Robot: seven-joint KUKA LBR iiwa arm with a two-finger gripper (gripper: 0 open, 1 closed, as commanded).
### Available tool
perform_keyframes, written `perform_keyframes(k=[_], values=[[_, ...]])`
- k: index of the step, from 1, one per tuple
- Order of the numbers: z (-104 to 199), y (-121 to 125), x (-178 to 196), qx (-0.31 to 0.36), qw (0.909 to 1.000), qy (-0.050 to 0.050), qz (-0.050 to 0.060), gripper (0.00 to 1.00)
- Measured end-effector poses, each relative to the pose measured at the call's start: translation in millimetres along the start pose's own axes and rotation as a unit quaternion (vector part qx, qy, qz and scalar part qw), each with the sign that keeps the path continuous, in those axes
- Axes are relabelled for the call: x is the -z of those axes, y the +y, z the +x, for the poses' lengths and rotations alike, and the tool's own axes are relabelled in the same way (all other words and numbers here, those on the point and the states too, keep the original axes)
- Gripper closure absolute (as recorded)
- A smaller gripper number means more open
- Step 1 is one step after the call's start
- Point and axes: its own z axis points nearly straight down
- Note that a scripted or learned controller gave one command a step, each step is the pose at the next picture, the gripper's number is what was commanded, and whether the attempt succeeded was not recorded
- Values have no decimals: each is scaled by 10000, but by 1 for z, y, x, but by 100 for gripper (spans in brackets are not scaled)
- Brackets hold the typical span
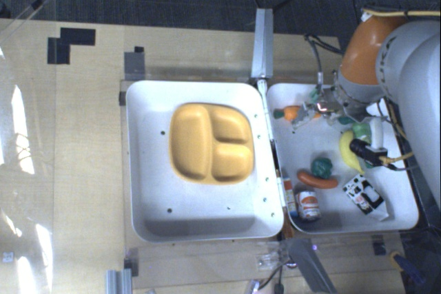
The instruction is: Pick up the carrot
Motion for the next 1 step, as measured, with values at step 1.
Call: perform_keyframes(k=[1], values=[[3,10,-3,-1453,9889,42,316,0]])
